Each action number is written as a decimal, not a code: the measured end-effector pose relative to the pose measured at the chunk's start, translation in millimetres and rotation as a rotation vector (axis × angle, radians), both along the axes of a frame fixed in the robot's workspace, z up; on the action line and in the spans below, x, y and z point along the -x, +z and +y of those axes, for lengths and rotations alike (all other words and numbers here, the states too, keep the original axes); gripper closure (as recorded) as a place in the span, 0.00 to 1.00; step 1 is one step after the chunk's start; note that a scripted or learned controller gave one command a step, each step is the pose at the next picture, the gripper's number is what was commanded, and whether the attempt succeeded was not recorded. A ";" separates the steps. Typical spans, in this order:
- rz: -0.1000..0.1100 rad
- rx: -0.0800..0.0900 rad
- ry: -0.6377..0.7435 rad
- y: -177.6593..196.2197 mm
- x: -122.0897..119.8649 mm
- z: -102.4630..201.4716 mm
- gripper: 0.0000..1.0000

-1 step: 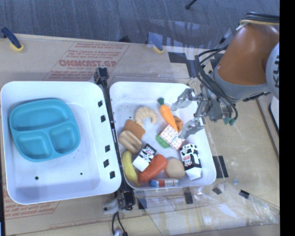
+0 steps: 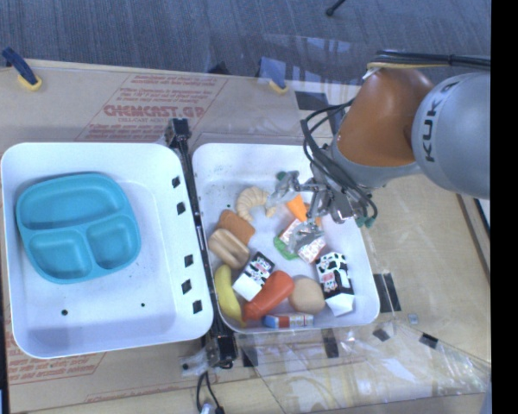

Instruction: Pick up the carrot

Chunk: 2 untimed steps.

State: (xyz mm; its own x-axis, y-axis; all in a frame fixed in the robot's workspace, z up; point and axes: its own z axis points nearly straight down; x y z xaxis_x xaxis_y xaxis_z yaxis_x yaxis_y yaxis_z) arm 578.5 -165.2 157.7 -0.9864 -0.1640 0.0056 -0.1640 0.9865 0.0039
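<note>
A small orange carrot [image 2: 298,207] with a greenish top [image 2: 285,180] lies in the upper middle of the right bin [image 2: 242,158]. My gripper [image 2: 318,212] hangs low over the bin, right against the carrot's right side, under the orange wrist band [image 2: 375,119]. Cables and the wrist hide part of the gripper. I cannot tell whether the carrot sits inside the gripper or only beside it.
Crowded into the right bin are a reddish-orange tapered toy [image 2: 272,291], a banana [image 2: 226,290], a bun [image 2: 228,247], milk cartons [image 2: 335,281], a croissant [image 2: 251,199] and a packet [image 2: 298,241]. A blue divided tray [image 2: 76,224] lies in the left bin [image 2: 34,326].
</note>
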 end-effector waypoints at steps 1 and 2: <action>-0.007 0.003 -0.103 -65.0 -16.6 -26.8 0.00; -0.011 0.003 -0.095 -52.8 -19.1 -24.4 1.00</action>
State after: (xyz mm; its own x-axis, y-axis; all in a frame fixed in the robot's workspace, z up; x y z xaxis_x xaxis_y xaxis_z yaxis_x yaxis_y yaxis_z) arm 597.7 -189.6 104.9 -0.9975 -0.0699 -0.0049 -0.0699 0.9976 -0.0005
